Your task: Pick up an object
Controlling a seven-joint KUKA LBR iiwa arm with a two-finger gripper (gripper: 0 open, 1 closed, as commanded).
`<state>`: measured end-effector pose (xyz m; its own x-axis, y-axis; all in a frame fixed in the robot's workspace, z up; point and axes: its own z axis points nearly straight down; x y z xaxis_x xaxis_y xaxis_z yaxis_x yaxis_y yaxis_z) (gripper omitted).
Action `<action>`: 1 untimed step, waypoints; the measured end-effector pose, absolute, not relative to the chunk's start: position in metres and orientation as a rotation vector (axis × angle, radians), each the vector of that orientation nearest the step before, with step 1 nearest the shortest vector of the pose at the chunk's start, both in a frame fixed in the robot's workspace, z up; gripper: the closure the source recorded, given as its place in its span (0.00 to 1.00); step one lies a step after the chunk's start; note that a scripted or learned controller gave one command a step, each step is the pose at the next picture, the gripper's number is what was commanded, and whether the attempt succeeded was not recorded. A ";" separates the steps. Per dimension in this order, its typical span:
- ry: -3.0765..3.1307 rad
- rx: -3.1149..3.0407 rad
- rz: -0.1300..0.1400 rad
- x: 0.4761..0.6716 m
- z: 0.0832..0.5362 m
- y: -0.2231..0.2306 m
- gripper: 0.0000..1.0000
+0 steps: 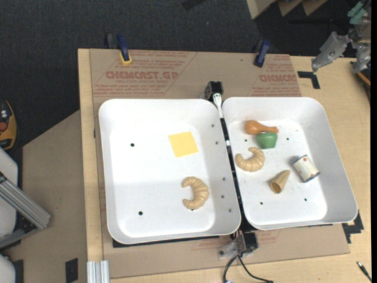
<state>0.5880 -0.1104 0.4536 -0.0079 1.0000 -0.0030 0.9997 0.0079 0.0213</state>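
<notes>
Camera view: we've got two white bins side by side on the tabletop (177, 69). The left bin (118, 175) has a yellow square (183, 144) near its middle and a croissant (195, 192) below it. The right bin (330, 181) holds an orange drumstick (259, 127) touching a green pepper (267, 139), another croissant (251, 160), a cone (280, 181) and a small can (305, 167). Can't tell how the jaws stand.

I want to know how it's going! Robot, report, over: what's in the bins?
Left bin: yellow square, croissant. Right bin: croissant, green pepper, orange piece, cone, can. Nothing picked yet.
</notes>
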 end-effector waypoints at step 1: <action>2.238 2.221 -0.009 0.585 0.328 -0.038 0.00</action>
